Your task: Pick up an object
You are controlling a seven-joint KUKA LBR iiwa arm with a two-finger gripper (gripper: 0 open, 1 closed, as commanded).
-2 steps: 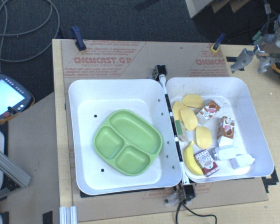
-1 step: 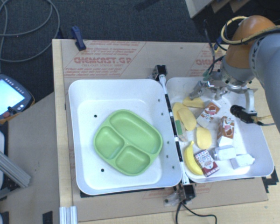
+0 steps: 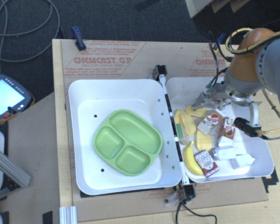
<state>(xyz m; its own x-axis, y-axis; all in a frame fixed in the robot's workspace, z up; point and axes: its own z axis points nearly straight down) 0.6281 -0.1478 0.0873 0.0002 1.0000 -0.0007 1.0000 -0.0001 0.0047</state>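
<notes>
Low in the right bin [image 3: 266, 164], beside the divider: banana [image 3: 190, 158], yellow, curved. Likely light, firm yet bruisable, smooth-skinned; best taken across the mid-body. Just beside: small red-and-white carton [image 3: 206, 163], further packets, white blocks. Well apart, toward the bin's far side: gripper [image 3: 218, 97], state of grip impossible to tell. Left bin [image 3: 79, 97]: green divided plate [image 3: 127, 142].

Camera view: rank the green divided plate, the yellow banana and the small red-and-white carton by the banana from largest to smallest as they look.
1. Green divided plastic plate, by far the largest.
2. Yellow banana.
3. Small red-and-white carton, a little smaller than the banana; the two overlap, so that gap is unsure.
</notes>
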